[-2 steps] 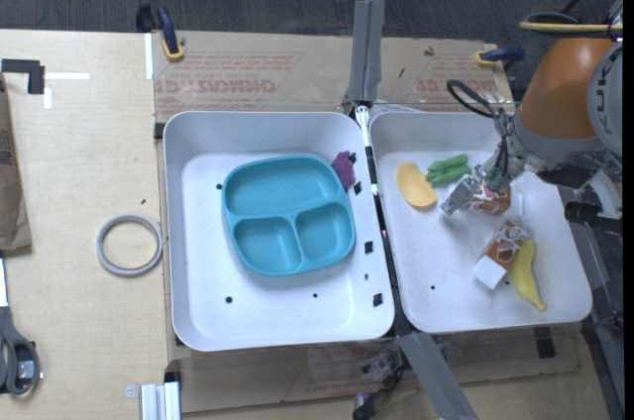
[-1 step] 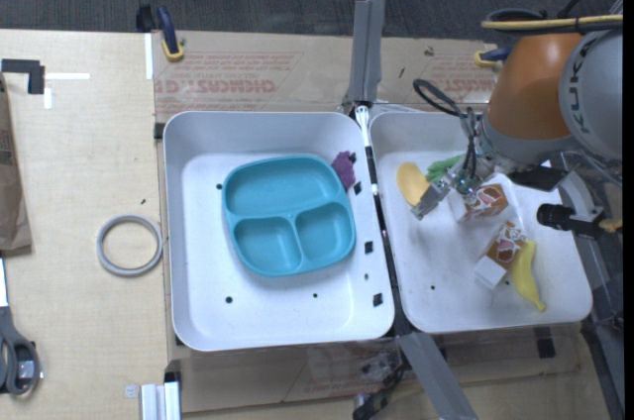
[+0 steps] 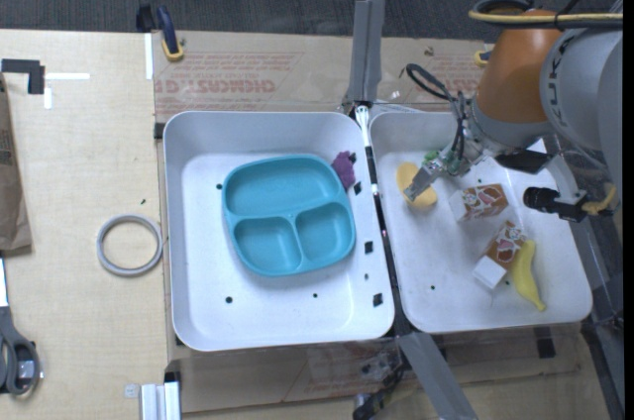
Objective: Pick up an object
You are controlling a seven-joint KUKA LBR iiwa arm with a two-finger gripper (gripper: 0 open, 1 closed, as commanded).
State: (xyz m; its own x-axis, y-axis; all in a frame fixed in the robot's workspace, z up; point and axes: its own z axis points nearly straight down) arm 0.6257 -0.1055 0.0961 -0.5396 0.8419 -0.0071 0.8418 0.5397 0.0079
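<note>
My gripper (image 3: 424,178) reaches down into the right bin (image 3: 436,299) near its left wall. It sits right over a small yellow rounded object (image 3: 408,178) and partly covers it. I cannot make out whether the object is held. Further right in the same bin lie a red-and-white packet (image 3: 483,202), a second small carton (image 3: 501,252) and a yellow banana (image 3: 527,277). The grey arm with its orange band (image 3: 520,71) comes in from the upper right.
The left bin (image 3: 198,299) holds a blue divided plate (image 3: 287,215), with a small purple object (image 3: 344,167) by its upper right corner. A tape ring (image 3: 129,243) and scissors (image 3: 15,364) lie on the bench at the left.
</note>
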